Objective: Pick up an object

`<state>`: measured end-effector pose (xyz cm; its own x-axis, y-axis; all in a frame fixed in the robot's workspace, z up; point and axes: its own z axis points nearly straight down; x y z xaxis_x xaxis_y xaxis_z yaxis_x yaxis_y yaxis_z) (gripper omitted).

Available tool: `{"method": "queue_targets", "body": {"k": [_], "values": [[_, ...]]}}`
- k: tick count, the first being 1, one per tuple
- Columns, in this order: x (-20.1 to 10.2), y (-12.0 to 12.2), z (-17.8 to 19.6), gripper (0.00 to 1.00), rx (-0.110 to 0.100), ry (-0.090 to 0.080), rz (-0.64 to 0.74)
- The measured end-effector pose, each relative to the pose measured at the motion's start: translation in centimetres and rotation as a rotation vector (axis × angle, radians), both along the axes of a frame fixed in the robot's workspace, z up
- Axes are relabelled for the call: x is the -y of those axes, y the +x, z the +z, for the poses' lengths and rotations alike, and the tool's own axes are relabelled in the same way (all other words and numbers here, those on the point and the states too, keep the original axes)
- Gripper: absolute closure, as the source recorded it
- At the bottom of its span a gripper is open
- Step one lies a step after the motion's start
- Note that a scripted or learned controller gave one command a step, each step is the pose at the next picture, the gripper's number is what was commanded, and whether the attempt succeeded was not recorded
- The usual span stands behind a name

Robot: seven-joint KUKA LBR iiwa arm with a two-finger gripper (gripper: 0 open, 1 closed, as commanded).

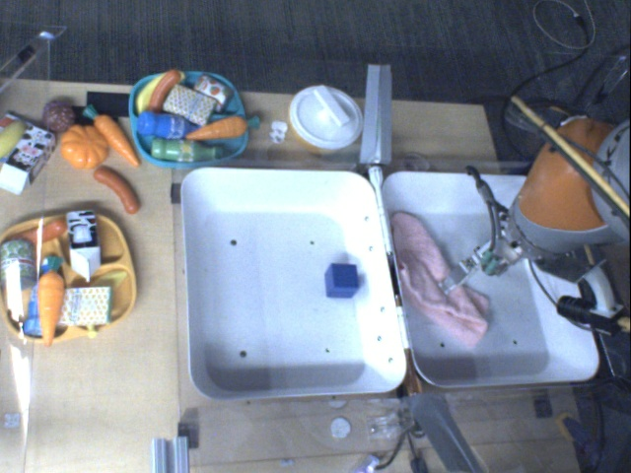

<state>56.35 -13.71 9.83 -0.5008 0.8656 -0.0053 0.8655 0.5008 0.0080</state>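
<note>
A pink cloth [434,276] lies crumpled along the left side of the right bin [537,348]. My gripper [461,274] is low in that bin, its tip at the cloth's right edge and touching or nearly touching it. The grey arm with its orange band [560,193] reaches in from the right. A small blue cube [342,280] sits alone near the middle right of the left bin [246,264], well apart from the gripper.
A grey divider post [376,116] stands behind the seam between the bins. A white lidded bowl [325,116], a blue bowl of toy food [189,118] and a yellow tray of toys [67,276] sit on the bench to the left. Cables hang at the right.
</note>
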Motion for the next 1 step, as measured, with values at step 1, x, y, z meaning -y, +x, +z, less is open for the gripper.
{"method": "queue_targets", "body": {"k": [1], "values": [[0.81, -3.69, -0.55, 0.00, 0.013, -0.002, 0.025]]}}
